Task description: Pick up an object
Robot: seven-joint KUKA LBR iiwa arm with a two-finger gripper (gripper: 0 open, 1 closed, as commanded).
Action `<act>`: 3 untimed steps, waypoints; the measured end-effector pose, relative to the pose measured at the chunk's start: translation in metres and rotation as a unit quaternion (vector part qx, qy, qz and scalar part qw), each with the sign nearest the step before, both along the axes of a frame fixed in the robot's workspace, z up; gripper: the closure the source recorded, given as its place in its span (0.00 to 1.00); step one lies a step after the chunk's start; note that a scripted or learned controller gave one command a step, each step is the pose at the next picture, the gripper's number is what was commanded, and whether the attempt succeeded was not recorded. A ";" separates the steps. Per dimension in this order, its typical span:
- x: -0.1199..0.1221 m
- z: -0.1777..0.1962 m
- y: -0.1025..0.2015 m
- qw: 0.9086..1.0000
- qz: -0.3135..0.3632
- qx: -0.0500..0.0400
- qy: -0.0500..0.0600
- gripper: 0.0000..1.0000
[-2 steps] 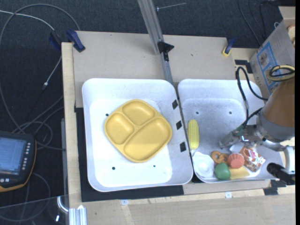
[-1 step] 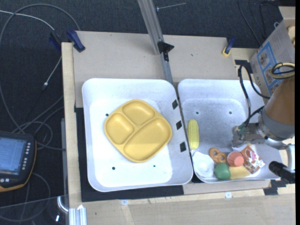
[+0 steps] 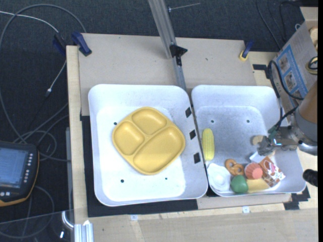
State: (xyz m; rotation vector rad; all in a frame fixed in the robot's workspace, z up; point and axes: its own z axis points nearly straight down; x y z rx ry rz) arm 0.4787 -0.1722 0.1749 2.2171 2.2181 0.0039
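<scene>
My gripper (image 3: pixel 264 145) reaches in from the right and hovers low over the right bin (image 3: pixel 227 97), near its right side. Just below it lies a cluster of toy food in the bin's front corner: a red-and-white patterned packet (image 3: pixel 273 171), a pink-red round piece (image 3: pixel 254 171), a green ball (image 3: pixel 239 184), a yellow piece (image 3: pixel 257 185), a brown pretzel (image 3: pixel 233 166) and a white round piece (image 3: pixel 218 176). A yellow corn cob (image 3: pixel 208 143) lies upright along the bin's left wall, well left of the gripper.
The left bin (image 3: pixel 101 150) holds a yellow divided plate (image 3: pixel 148 139). A metal pole (image 3: pixel 162 19) rises at the back between the bins. Cables and a tablet (image 3: pixel 15 170) lie on the floor to the left.
</scene>
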 end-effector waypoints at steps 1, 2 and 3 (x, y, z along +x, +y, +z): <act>0.002 0.047 0.000 1.000 0.001 0.000 -0.001 1.00; 0.011 0.059 0.051 1.000 0.003 0.001 0.001 1.00; 0.031 0.054 0.109 1.000 0.004 0.002 0.002 1.00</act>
